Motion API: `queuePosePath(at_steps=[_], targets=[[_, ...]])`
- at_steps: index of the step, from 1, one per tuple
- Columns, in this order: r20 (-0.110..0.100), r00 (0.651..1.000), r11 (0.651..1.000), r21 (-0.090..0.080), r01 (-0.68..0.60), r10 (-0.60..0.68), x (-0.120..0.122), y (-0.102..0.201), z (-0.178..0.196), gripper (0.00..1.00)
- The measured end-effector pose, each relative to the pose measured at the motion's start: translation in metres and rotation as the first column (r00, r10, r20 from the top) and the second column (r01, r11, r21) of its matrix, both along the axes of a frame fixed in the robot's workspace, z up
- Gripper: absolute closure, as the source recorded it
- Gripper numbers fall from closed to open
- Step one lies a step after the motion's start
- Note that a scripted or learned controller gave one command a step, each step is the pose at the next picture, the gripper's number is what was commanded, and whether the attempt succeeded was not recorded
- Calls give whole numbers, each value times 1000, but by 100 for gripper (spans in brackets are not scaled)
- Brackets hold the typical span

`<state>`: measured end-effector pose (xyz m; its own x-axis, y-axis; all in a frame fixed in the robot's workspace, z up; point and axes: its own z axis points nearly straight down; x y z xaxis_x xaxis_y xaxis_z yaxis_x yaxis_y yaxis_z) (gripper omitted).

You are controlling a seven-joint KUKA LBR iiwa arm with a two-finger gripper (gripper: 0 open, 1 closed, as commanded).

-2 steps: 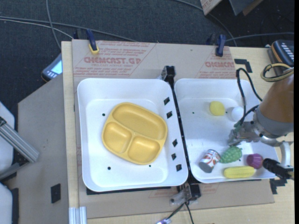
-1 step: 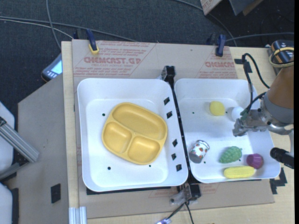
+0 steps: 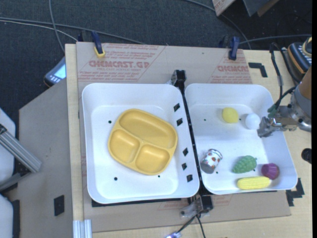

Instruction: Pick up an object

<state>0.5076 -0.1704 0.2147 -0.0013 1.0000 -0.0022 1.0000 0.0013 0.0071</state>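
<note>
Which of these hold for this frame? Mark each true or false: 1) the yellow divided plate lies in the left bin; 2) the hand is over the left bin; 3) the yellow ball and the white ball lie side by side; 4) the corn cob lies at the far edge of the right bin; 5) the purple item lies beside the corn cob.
1) The yellow divided plate lies in the left bin: true.
2) False: the hand is at the right bin's right wall.
3) The yellow ball and the white ball lie side by side: true.
4) False: the corn cob lies at the near edge.
5) The purple item lies beside it: true.
</note>
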Motion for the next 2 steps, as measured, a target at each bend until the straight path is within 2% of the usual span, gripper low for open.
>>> queuePosePath(at_steps=[1, 2], targets=[[-1, 1000, 1000, 0, 0, 0, 1, 0, 46, 100], [-10, 1000, 1000, 5, -4, 4, -1, 53, 31, 100]])
